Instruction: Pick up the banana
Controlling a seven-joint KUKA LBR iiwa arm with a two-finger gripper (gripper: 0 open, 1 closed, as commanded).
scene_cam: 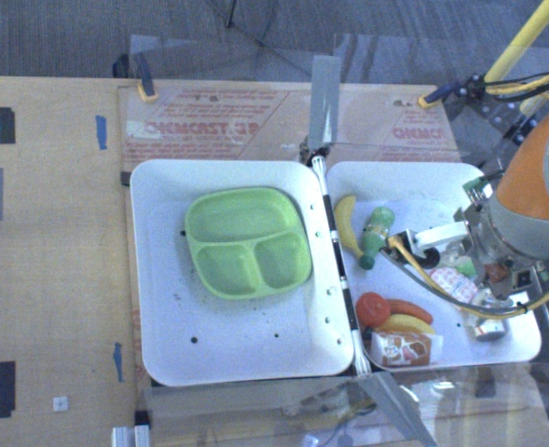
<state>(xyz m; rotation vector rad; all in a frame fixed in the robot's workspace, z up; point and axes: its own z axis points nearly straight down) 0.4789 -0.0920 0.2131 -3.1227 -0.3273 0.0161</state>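
1. At the near edge of the right bin (526,343), a small orange-and-white packet (403,350) is lying against the front wall.
2. Just behind the packet, a red tomato-like piece (372,307) is sitting beside a red-and-yellow elongated toy (410,319), the three crowding together.
3. The arm (535,194) is reaching in from the right, its orange band showing above the grey wrist, and the gripper (490,287) is hanging over the right side of this bin amid cables and a crumpled wrapper (456,282); whether the jaws are spread or clenched I cannot tell.
4. Farther back, a green bottle (376,234) is lying tilted near the middle of the bin.
5. The banana (347,223) is lying just beside the bottle, along the bin's left wall, well apart from the gripper.
6. In the left bin (162,277), a green divided plate (248,242) is resting toward the far side.
7. The pale wooden surface (50,250) is stretching beyond both bins.
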